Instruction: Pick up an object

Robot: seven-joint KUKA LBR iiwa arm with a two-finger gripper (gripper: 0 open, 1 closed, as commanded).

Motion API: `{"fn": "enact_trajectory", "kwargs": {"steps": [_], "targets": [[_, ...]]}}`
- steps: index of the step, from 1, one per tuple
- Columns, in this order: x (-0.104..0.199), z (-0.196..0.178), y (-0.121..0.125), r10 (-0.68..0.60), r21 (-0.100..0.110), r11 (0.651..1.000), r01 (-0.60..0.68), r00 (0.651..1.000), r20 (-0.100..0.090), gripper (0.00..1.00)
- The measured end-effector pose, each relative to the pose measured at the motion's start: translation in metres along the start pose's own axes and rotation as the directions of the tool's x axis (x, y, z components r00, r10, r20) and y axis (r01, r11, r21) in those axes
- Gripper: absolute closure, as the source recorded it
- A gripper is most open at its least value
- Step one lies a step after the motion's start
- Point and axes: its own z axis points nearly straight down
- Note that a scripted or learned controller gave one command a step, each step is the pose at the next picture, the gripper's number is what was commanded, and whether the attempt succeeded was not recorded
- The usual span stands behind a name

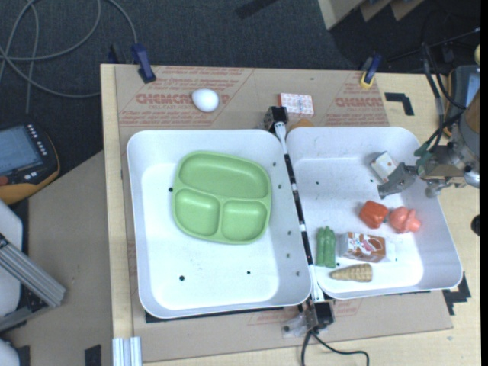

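Observation:
My gripper [389, 172] reaches in from the right and hovers over the upper middle of the right bin [335, 147]. Its two fingers stand apart, open, with nothing between them. Just below it lie a red toy pepper [373, 213] and a pink-orange toy fruit [405, 219], side by side. Further toward the front edge are a green toy vegetable [325, 246], a small printed snack packet [364, 245] and a tan cone [351, 273].
The left bin [152, 242] holds a green divided plate [222, 197]. On the cardboard behind the bins sit a white egg-shaped thing [204, 99] and a small pink-and-white box [296, 104]. Blue clamps [142, 62] grip the back edge.

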Motion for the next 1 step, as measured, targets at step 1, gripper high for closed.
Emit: {"fn": "enact_trajectory", "kwargs": {"steps": [1], "targets": [[-0.016, 0.1714, 0.0295, 0.001, 0.002, 1.0, -0.001, 1.0, -0.001, 0.0]]}}
